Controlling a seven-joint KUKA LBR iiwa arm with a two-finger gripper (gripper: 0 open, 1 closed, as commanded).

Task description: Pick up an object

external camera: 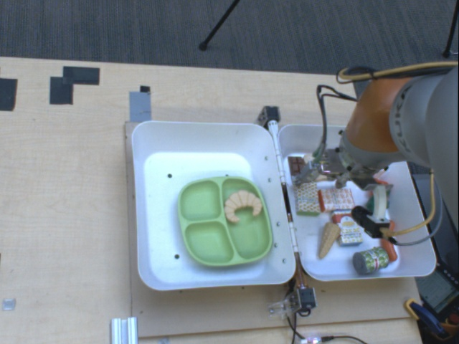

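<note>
Camera view, arm (401,120) over cluttered right bin (423,264), jaws perhaps hidden

Bins (154,192) glossy white plastic; tray (208,246) matt green; bench (64,213) pale wood.

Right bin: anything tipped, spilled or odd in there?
Nothing spilled. The can lies on its side near the right bin front edge, and the ice cream cone lies flat among jumbled packets. In the left bin, the croissant sits neatly in the green tray.
</note>
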